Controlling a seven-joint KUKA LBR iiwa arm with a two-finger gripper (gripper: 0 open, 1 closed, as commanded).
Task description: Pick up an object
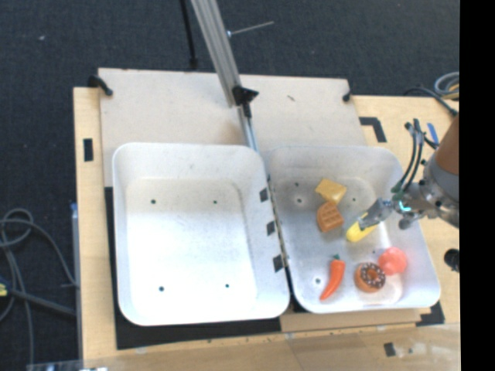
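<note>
Wooden bench top (89, 207) fills mid frame over dark carpet (46, 29), w/ a paler board (170, 107) laid on its upper part. Left white bin (193, 230) sits centre-left, right white bin (305, 168) touching beside it at centre-right. Slanted aluminium pole (216, 41) runs from top centre down to the seam btwn bins, black clamp (244, 95) on it. Black clips (104, 86) at board's upper corners. Grey cables (23, 246) loop on floor at left edge
</note>
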